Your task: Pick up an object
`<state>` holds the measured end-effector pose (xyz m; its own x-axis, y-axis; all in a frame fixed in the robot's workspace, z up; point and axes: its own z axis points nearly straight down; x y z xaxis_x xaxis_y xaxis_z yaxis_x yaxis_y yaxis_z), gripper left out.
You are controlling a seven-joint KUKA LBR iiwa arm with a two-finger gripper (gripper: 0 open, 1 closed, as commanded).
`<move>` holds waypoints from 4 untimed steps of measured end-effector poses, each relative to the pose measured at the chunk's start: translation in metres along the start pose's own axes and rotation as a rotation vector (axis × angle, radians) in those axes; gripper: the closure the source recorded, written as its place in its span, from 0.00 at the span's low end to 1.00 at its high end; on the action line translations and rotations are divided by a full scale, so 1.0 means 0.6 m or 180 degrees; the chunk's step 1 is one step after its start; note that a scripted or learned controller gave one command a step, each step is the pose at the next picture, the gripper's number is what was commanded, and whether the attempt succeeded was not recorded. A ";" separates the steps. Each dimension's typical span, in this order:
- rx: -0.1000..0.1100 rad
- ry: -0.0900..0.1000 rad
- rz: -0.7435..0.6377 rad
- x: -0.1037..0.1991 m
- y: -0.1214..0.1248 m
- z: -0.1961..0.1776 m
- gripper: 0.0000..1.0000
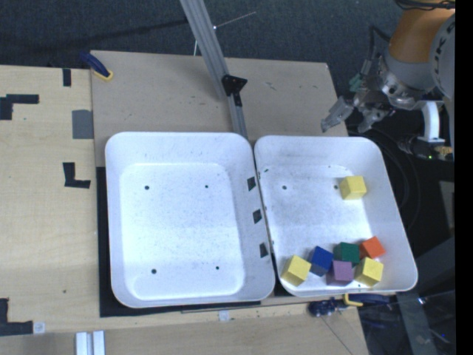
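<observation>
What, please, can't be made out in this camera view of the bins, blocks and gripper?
- Gripper: small and blurred above the right bin; open or shut can't be told.
- Arm: cut off by the top and right edges.
- Green block: partly covered by the purple block in front.
- Small blue item below the right bin: too small and dark to identify.

Right bin (pixel 310 161) floor: you are seeing open room around the lone yellow cube (pixel 352 187).
Near rim: six cubes (pixel 336 263) are crowding together there.
</observation>
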<state>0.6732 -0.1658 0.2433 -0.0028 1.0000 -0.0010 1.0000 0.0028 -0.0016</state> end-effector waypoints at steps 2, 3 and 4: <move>0.0018 0.0003 0.0002 0.013 -0.003 0.104 0.00; 0.0019 0.0002 0.0000 0.016 -0.001 0.212 0.00; 0.0020 -0.0003 0.0002 0.016 -0.002 0.253 0.00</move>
<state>0.6717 -0.1562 0.0914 -0.0023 1.0000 -0.0019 1.0000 0.0023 -0.0078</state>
